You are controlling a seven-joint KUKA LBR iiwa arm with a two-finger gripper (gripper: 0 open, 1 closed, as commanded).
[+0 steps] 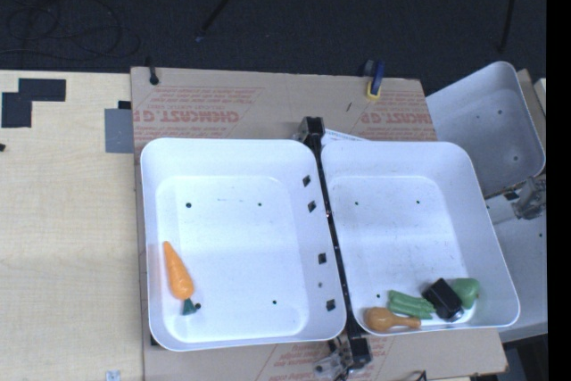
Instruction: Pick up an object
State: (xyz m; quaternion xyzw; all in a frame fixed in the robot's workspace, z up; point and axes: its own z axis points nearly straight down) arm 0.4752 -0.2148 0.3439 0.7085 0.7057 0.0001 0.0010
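Lying alone on the floor of the left bin [227, 158], the toy carrot [177, 271] is looking like the easiest thing to pick. It is sitting far to the left of the black joint [326, 232] that is running between the two bins, close against the wall farthest from that joint, with its orange body pointing up the bin and its small green top at the near end.

On the other side of the joint, in the right bin [401, 158], four small things are crowding the near corner. A green pod-shaped toy [409, 304] is touching a black block [443, 299], a rounder green piece [466, 288] is sitting farthest from the joint, and a tan gourd-shaped toy [390, 319] is lying nearest to it.

I am judging the pick to be at its very start, with nothing lifted yet and everything resting on the bin floors. How the gripper's jaws are standing I cannot tell from here. The next move is calling for the arm to be crossing the joint and coming down over the carrot's middle, jaws spanning its narrow width, staying clear of the bin wall beside it.
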